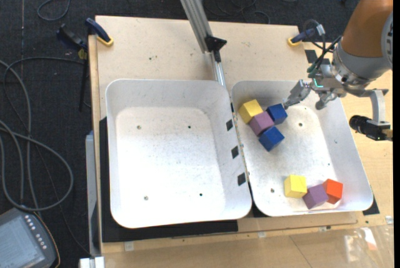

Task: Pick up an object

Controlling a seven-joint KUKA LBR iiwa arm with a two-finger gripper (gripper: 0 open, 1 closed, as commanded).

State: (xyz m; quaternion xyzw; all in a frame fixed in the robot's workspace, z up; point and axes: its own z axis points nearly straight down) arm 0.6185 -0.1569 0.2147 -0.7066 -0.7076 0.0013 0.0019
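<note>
Bins sit side by side on the table (162,48), and the left bin (125,95) takes up the middle-left of the frame with only specks on its floor. Right of the dividing rims, the right bin (350,157) carries every candidate for picking, loosely scattered in two clusters as if tipped in, not arranged. The upper cluster lies near the bin's top left: a yellow cube (250,109), a purple cube (261,122) touching it, a blue cube (276,114) just beside those, and a second blue cube (270,138) below. The lower cluster sits near the bottom right corner: a second yellow cube (295,186), a second purple cube (314,195) and an orange cube (334,189), crowded together with the last two against the rim.

Further right, the arm (367,29) leans in from the upper right edge of the frame, wrist bent down and leftward. Its gripper (310,95) hangs over the bin's top edge with both fingers spread apart and nothing between them, just right of the upper cluster, which looks like the likeliest target.
</note>
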